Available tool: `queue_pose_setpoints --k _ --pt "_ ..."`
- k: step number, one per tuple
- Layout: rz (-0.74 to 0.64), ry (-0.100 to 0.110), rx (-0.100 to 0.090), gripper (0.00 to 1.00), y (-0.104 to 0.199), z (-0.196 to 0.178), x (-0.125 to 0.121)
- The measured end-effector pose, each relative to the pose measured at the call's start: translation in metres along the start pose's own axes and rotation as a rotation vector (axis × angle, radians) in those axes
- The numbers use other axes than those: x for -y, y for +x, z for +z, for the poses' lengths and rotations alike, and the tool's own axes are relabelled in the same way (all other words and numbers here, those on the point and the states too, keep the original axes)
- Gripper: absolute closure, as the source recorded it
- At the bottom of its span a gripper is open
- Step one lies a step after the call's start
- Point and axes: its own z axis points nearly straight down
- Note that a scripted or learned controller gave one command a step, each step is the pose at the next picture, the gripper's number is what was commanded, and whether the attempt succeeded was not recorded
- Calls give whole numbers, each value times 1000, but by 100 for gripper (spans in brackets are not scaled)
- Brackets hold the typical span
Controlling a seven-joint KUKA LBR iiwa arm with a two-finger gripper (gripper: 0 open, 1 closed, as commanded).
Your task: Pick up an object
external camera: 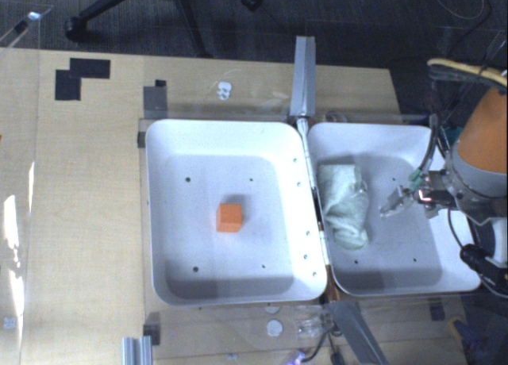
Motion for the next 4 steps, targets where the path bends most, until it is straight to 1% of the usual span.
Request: queue_pose_setpoints --k 1,2,3,4 --pt "41 1 0 0 18 86 -71" --pt "100 -2 0 0 37 34 -82" --pt "11 -5 0 0 34 123 -99" --pt "10 -8 -1 100 35 113 -100"
